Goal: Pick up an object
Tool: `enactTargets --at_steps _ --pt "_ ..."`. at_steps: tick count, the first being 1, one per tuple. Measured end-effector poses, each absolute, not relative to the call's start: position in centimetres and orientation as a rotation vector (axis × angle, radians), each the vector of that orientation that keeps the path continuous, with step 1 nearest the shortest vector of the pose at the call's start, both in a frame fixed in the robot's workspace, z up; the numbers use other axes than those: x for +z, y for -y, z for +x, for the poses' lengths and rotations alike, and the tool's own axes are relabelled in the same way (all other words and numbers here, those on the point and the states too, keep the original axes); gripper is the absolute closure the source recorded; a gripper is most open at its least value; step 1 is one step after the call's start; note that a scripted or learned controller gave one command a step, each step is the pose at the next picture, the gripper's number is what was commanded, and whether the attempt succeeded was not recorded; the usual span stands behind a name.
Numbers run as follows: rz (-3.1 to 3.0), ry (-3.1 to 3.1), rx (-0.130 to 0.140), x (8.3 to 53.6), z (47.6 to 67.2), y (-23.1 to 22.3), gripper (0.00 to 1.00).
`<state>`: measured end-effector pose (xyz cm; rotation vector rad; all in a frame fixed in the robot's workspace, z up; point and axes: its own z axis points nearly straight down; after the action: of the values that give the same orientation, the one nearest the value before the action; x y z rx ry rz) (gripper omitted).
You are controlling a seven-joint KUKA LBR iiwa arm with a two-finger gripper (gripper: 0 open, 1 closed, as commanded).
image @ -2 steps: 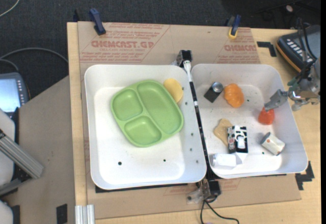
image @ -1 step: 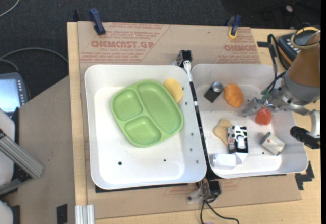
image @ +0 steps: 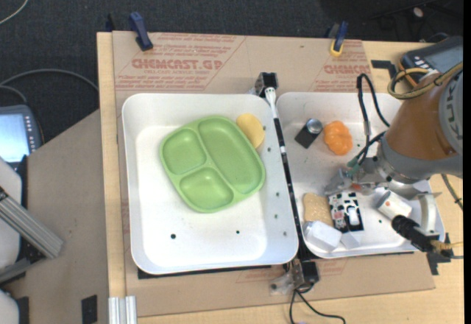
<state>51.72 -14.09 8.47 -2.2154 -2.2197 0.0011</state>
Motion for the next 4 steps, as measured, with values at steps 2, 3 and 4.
enactTargets --at_steps 2,3,4 --pt "-2.216 2.227 -0.004 18.9 47.7 1.9 0.0" --pt "-2.223 2.235 -0.019 36.4 48.0 0.2 0.0" --pt "-2.222 2.226 -0.003 36.7 48.0 0.3 1.0"
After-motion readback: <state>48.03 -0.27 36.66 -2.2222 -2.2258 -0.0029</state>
